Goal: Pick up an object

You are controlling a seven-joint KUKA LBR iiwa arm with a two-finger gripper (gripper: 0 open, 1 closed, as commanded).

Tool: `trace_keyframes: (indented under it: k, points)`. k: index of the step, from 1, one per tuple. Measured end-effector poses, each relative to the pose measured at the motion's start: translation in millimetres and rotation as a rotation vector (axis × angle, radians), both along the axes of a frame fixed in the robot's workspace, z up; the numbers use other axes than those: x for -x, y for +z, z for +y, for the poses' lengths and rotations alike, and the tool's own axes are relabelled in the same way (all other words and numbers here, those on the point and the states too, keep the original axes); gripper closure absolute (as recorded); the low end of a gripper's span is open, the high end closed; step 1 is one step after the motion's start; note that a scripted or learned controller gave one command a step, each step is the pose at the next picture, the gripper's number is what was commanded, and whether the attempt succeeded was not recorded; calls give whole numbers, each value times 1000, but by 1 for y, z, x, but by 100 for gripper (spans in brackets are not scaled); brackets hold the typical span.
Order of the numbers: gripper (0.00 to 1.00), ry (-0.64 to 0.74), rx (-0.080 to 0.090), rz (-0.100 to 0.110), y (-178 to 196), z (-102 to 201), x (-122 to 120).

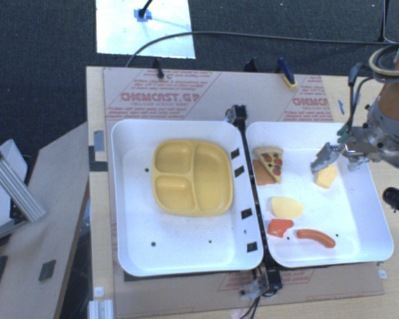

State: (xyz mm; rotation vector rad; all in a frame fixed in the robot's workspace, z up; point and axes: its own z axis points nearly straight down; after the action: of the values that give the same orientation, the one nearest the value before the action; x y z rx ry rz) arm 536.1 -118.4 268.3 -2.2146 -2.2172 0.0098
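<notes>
Though unable to tell the jaws open from shut, pinch the likely light, hard, slippery toy cheese wedge (327,177) by its flat sides, just below the gripper (334,155) in the right-hand bin (362,208)

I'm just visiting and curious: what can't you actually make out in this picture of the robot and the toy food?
- Gripper: too small and blurred to tell whether it grips the yellow cheese wedge or merely touches it.
- Arm: cut off by the right edge.
- Brown piece: partly hidden under the pizza slice.
</notes>
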Motion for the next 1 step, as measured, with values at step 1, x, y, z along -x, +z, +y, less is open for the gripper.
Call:
trace_keyframes:
  k: [1]
  points:
    - [0,3,2,-11,6,0,-2]
